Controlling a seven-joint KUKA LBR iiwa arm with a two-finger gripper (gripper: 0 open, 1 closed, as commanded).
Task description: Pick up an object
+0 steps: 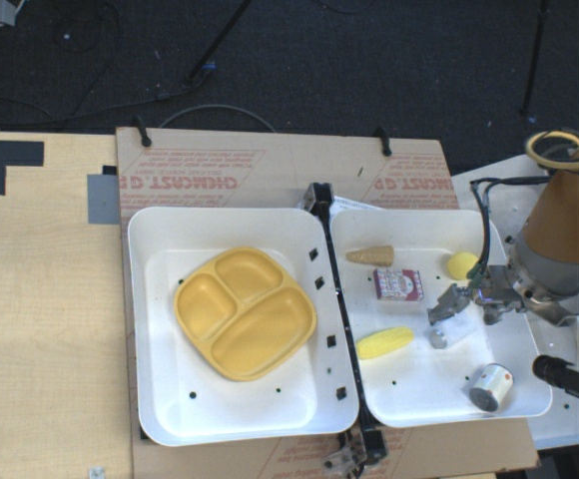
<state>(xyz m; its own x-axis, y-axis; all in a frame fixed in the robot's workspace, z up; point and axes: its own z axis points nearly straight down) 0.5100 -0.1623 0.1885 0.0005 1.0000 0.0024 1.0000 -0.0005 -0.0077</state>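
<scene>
My hand (447, 319) hangs over the right bin (419, 407), toward its right side, with my arm reaching in across that bin's right rim. I cannot tell whether it is apart or together, and nothing shows clamped in it.

Around it lie the things I could pick. A small maroon box (398, 284) sits just to its left, near the bin's middle. The yellow corn cob (383, 343) lies lower left, close to the divider between the bins. A tan cone (369, 256) rests near the far rim, and a yellow ball (461, 265) sits just above my hand, near the far right corner. A small grey and white can (490, 386) lies by the near right corner.

Bare white floor shows between the corn cob and the can, along the near rim.

The left bin (160, 367) carries a yellow divided plate (245, 312) at its centre, with open margin on all sides.
</scene>
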